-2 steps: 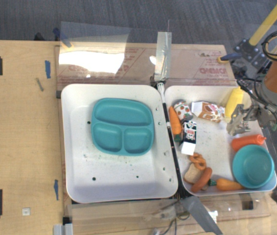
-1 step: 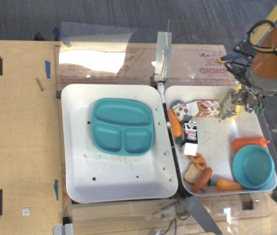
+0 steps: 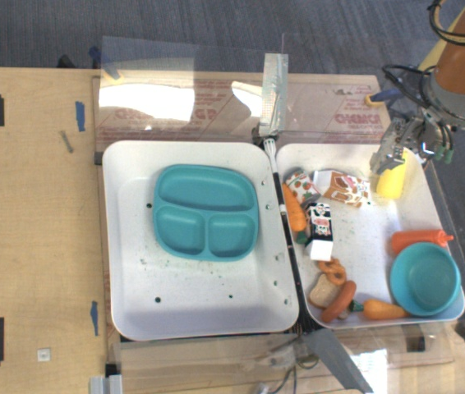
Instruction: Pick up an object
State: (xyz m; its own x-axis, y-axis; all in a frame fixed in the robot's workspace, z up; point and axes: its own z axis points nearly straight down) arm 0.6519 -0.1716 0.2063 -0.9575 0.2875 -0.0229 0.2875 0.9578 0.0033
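Teal tray (image 3: 206, 212) in left bin (image 3: 126, 245)

We are finding very little that can be read here. Red printed lettering is showing on the clear plastic sheet (image 3: 331, 115) behind the bins, in short lines near its left and right ends, but it is too small and faint for us to make out any word. The small carton (image 3: 320, 221) in the right bin is carrying a black-and-white printed pattern with a red patch; we are seeing no legible letters on it. The packet (image 3: 347, 188) beside it is showing coloured print, equally unreadable.
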